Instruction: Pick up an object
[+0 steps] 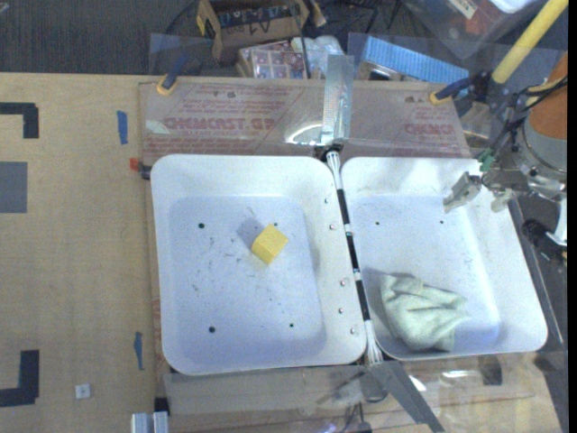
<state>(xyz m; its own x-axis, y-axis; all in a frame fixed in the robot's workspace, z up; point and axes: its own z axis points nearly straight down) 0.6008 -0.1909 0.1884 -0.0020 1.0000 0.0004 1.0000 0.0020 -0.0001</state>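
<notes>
Overhead, the pincer (478, 193) hangs spread and pinching nothing above the right bin (505, 242), well apart from the crumpled cloth (419, 309); a yellow block (269, 244) lies in the left bin (180, 242).

Open floor all round the yellow block (270, 244) — crumpled cloth (422, 308) crowding the right bin's (514, 269) near corner.

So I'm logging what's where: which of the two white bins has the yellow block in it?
The left bin: the yellow block sits near its middle. The right bin holds a crumpled pale cloth instead.
</notes>
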